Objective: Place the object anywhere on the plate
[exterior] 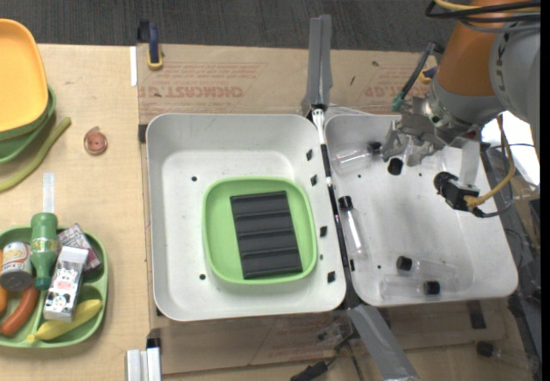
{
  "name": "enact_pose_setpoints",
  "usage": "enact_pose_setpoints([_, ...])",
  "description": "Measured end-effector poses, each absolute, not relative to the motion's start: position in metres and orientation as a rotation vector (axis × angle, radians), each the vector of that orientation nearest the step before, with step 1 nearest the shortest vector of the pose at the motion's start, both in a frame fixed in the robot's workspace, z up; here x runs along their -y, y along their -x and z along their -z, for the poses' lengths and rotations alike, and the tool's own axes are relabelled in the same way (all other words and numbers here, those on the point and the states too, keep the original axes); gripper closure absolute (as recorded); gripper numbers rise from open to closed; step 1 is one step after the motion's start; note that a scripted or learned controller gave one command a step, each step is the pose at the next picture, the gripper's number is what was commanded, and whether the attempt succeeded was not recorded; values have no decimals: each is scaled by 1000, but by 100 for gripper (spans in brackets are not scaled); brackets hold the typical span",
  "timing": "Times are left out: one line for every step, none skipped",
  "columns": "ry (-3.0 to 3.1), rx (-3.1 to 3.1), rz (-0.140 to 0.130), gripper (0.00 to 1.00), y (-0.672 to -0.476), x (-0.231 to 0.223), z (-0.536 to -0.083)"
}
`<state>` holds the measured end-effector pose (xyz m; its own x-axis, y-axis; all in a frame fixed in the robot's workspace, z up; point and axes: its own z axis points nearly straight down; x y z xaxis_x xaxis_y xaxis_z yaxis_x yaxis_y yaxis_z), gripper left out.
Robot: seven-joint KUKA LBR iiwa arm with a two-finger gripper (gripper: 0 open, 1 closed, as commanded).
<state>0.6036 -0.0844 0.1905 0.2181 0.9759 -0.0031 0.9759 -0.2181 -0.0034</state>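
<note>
A green plate (216,224) with rounded corners lies in the middle of the left white bin (172,164). A dark grey ridged block (266,235) rests flat on the plate, inside its rim. My gripper (406,150) hangs over the back of the right white bin (447,242), well to the right of the plate and apart from the block. Nothing shows in its grasp. The grey arm with its orange band (477,52) reaches in from the upper right.
Yellow plates (19,78) are stacked at the far left. A green tray of toy food (51,285) sits at the lower left, and a small pink item (96,141) lies on the bench. A black and yellow cable (468,194) loops beside the wrist. Small black studs (404,264) dot the right bin's floor.
</note>
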Motion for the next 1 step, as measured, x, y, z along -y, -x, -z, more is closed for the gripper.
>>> enact_pose_setpoints([2452,1964,-6,0,-604,85,-191])
